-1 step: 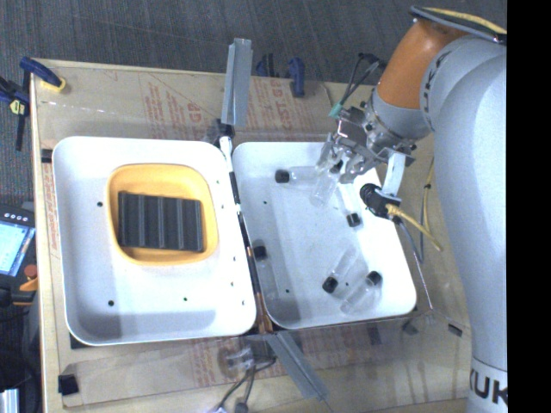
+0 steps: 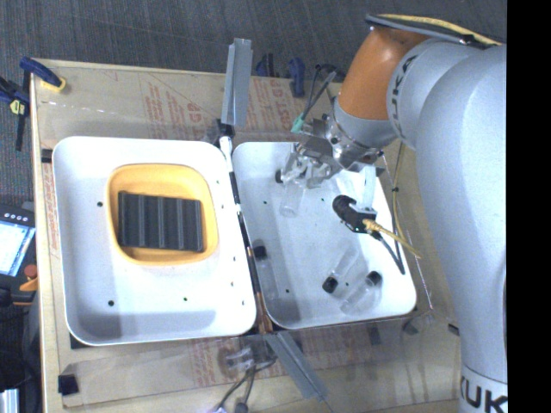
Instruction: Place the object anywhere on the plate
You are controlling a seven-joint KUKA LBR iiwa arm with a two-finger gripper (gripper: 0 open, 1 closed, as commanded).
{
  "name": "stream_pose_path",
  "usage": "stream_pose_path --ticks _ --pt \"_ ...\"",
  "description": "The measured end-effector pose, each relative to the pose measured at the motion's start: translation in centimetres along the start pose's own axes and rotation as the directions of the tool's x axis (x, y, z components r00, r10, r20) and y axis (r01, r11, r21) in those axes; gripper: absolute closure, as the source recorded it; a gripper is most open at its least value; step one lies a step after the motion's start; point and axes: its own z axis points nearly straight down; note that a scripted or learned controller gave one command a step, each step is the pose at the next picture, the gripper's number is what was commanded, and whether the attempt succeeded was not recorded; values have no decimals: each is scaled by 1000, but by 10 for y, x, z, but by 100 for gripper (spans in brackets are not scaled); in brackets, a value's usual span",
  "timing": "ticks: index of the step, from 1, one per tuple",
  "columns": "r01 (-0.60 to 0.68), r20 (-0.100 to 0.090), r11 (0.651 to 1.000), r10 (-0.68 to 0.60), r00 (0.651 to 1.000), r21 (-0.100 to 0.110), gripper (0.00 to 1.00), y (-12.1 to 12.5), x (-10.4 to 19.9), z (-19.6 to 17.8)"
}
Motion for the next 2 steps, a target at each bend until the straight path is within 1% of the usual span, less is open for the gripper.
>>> stream_pose_path --ticks 1,2 --pt "194 2 981 -194 981 -4 100 -5 61 -19" --pt "194 2 981 -194 981 -4 0 -5 60 -19"
